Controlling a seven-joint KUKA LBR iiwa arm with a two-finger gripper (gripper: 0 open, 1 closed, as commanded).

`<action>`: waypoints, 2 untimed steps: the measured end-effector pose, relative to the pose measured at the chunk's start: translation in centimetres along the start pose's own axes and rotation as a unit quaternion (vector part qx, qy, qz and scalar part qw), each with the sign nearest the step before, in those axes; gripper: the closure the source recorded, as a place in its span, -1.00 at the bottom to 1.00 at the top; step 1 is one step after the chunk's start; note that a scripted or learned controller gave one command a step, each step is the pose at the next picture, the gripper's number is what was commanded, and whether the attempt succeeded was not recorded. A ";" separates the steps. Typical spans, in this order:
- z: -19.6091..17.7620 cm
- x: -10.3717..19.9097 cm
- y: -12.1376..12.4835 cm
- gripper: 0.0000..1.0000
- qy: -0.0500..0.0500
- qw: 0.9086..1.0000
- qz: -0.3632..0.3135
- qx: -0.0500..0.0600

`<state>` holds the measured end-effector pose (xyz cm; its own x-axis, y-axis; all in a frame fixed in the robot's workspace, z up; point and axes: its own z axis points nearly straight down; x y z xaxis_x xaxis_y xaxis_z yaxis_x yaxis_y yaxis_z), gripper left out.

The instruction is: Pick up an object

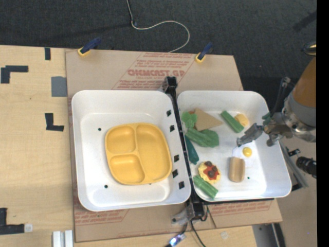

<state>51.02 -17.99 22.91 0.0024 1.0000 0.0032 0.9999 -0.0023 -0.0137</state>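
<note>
1. Down at the near edge, a bundle of cables (pixel 189 221) pokes out beneath the seam between the two bins, lying on the brown cardboard sheet (pixel 154 73) that covers the table (pixel 31 138).
2. Left bin (pixel 82 153): shallow, glossy white plastic with rounded corners. Sitting in it is a yellow divided plate (pixel 138 153), smooth, soft-cornered, three compartments, turned slightly askew.
3. Right bin (pixel 275 181), same white plastic, and this one is busy with toy food.
4. Near its front-left corner lies a ridged green piece (pixel 205 188), and just behind it a small round pizza-like toy (pixel 209 172), yellow with red and dark spots.
5. Beside that, a stubby tan cylinder (pixel 236 169) stands out on the white floor, and a small yellow ball (pixel 247 151) sits just behind it.
6. Along the left wall: a lumpy green leafy toy (pixel 203 137), with a flat tan wedge (pixel 206 120) behind it.
7. Toward the back, a green stick (pixel 232 121) lies at a slant beside a yellow lump (pixel 241 120).
8. Now the gripper (pixel 248 137): dark grey metal, reaching in over the right rim, low above the yellow ball. The jaws look spread, nothing between them.
9. Two blue-and-yellow clamps (pixel 89 46) pin the cardboard's far edge, and a thin pale wire (pixel 159 27) loops over the dark carpet.
</note>
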 end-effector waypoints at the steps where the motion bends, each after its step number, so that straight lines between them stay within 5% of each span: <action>1: -0.5 0.0 0.2 -1.00 -0.001 1.000 -0.002 -0.005; 2: 4.9 1.1 0.6 -1.00 0.000 1.000 -0.002 -0.002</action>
<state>51.56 -16.90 18.00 -0.0016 1.0000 0.0023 1.0000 0.0016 -0.0093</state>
